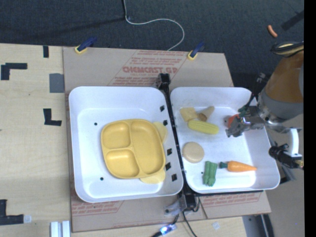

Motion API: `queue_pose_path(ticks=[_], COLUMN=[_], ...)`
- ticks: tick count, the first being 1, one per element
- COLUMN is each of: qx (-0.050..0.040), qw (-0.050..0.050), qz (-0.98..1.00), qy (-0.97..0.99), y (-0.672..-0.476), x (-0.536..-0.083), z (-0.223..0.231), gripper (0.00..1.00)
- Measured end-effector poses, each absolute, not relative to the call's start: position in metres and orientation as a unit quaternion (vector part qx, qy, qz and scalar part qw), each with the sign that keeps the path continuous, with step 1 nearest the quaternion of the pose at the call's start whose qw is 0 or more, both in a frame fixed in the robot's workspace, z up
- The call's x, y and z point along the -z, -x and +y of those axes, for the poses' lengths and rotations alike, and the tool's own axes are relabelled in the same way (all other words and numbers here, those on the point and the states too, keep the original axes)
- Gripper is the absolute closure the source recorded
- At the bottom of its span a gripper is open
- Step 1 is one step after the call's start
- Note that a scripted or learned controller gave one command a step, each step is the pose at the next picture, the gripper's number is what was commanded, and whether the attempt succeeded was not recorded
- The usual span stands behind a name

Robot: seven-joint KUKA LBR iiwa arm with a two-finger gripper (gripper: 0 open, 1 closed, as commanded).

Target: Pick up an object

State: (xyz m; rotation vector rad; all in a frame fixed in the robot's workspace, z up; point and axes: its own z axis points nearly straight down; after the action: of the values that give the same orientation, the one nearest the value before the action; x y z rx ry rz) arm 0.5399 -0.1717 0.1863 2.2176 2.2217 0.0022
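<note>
Over the right bin (256,181), near its right wall and toward the far edge, the pincer (234,127) was seen, dark with a touch of red and green on it. Nothing could be made out between its tips, and whether it was released or clenched could not be told. The grey arm (284,90) with its orange band was seen reaching in from the right.

Inside the right bin, a carrot (238,167) was laid near the front edge, with a green vegetable (210,173) just beside it on the left. A round pale bun (193,152) was placed near the bin's left wall. A corn cob (203,127) was laid toward the far left corner, with a yellow piece (187,114) and a tan cone-shaped item (206,113) beside it.

In the left bin (86,132), a yellow divided plate (132,148) was set near the middle.

Both bins were carried on a cardboard sheet (143,65) held at its far edge by two blue-and-yellow clamps (85,45). Red print on the cardboard was seen, but it could not be read with certainty. The wooden surface (29,147) bore black tape marks, and a white cable (158,23) was laid across the dark floor beyond.
</note>
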Motion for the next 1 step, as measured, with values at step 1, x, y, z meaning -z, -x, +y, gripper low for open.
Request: queue_pose_path(ticks=[1], qx=[-0.0005], qw=[0.001], qz=[0.708], qy=[-0.706], y=[-0.5407], x=[-0.2266], z=[-0.1713], gripper=[1.0])
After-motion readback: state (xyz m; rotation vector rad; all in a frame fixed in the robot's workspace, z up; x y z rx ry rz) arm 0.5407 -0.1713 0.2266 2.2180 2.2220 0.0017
